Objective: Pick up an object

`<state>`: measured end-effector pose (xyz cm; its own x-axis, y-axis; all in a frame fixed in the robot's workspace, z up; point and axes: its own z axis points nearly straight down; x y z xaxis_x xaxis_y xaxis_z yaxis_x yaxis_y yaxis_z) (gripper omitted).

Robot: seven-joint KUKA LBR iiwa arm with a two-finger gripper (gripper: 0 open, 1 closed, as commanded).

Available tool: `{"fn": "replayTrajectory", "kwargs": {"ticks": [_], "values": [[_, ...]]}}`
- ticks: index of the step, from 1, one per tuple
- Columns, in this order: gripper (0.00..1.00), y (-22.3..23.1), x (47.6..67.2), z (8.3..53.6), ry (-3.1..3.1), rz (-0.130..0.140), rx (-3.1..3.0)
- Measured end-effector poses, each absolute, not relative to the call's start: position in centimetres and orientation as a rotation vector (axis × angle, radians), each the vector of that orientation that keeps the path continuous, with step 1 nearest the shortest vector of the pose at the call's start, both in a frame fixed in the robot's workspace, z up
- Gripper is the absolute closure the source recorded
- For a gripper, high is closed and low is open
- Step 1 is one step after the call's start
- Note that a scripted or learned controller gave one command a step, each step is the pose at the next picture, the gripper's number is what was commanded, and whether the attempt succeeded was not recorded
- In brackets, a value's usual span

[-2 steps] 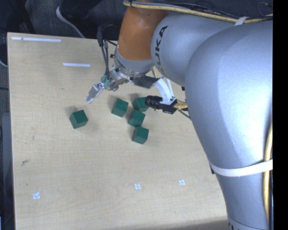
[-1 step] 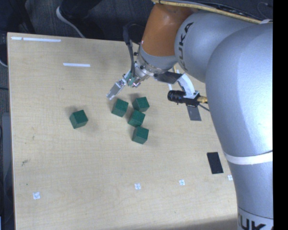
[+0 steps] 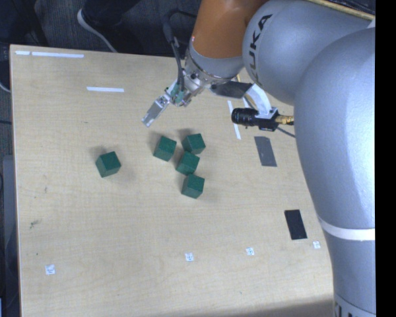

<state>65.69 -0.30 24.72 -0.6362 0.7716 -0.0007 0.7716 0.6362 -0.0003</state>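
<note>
Several green cubes lie on the pale wooden surface (image 3: 86,230). One cube (image 3: 108,164) sits alone at the left. Three more form a tight cluster in the middle: one (image 3: 164,148), one (image 3: 194,142) and one (image 3: 188,162). Just below that cluster rests another cube (image 3: 193,186). My gripper (image 3: 152,115) hangs above the surface, up and left of the cluster and pointing down-left. It is apart from every cube, and nothing shows in it.
The big grey arm (image 3: 317,111) covers the right side of the view. Two black patches (image 3: 266,151) (image 3: 295,224) lie flat at the right. A white tape strip (image 3: 105,89) marks the upper left. The surface's left edge (image 3: 13,177) borders dark floor.
</note>
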Motion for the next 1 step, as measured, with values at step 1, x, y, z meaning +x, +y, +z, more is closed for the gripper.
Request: {"fn": "replayTrajectory", "kwargs": {"ticks": [1], "values": [[0.00,-7.79,64.99,19.17,2.723,-0.004,1.572]]}}
